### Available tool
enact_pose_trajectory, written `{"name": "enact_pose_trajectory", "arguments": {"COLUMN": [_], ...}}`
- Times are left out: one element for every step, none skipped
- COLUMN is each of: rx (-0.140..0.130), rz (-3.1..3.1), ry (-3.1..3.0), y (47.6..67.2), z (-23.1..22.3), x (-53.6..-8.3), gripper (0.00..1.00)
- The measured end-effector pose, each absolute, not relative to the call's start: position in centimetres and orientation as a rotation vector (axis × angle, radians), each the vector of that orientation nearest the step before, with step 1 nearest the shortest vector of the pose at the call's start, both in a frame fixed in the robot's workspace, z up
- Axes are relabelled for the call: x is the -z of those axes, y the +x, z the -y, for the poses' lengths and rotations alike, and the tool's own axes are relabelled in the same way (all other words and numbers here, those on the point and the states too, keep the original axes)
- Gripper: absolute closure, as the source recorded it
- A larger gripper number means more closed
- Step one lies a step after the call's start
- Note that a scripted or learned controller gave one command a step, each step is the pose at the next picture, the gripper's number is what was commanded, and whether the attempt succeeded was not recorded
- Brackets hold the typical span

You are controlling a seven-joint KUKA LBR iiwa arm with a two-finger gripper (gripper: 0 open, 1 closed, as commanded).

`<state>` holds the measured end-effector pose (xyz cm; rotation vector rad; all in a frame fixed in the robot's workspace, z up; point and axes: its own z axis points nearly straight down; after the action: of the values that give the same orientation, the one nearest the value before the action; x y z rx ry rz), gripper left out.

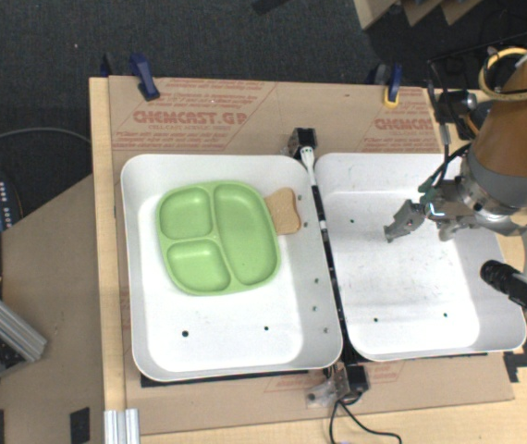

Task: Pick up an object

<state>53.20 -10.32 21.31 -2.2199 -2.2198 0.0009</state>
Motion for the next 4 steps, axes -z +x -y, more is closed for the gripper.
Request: {"name": "enact_pose_trajectory", "arguments": {"rx": [0.002,0.022,0.003,-0.008], "rz": [2.223,2.239,2.219,2.212], "ry": [-2.222,-2.227,-2.243,-2.216], "y": [53.3,52.6,51.7,48.4], "z": [10.3,7.1,18.4,16.4], "x": [-22.4,-41.9,-48.8,-38.5], "gripper": [1.0,1.0,1.0,1.0]}}
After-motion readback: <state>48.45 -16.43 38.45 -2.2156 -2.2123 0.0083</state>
